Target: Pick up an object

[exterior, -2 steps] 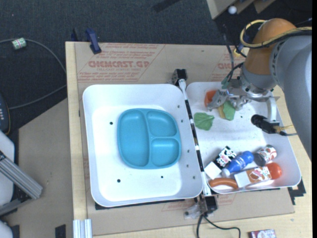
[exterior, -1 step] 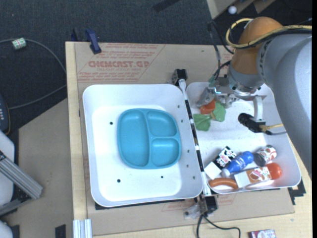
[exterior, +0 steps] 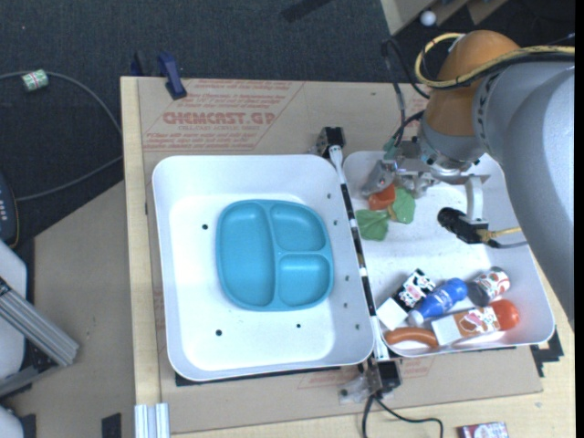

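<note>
Your gripper (exterior: 399, 182) sits low at the far end of the right bin (exterior: 534, 322), directly over 1 red-orange toy (exterior: 384, 195) with 2 green pieces (exterior: 372, 224) just beside it, toward the divider. Its state: cannot be told from above. The left bin (exterior: 173, 245) holds 1 blue divided plate (exterior: 274, 252).
</note>
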You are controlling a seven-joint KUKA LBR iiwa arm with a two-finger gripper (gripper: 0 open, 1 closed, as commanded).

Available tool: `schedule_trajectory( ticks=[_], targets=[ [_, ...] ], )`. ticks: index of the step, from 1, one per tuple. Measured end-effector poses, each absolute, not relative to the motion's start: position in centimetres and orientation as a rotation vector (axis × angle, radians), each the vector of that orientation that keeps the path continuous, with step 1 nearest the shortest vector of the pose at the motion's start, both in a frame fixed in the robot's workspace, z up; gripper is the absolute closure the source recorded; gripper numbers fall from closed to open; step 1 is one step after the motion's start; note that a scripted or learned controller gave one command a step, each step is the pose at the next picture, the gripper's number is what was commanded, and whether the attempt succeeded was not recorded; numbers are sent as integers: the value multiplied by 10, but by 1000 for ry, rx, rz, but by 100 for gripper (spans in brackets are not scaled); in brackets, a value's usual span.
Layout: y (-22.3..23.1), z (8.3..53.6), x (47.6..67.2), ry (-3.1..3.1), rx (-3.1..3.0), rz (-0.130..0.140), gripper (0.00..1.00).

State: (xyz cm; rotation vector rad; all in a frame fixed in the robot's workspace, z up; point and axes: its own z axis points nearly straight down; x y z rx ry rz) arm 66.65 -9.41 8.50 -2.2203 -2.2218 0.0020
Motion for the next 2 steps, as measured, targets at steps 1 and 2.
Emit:
schedule_trajectory(
  ticks=[1, 2],
  targets=[
    [-94, 85, 667, -2222, -2220, 2, 0],
    [-101, 85, 666, -2222, -2222, 1, 0]
  ],
)
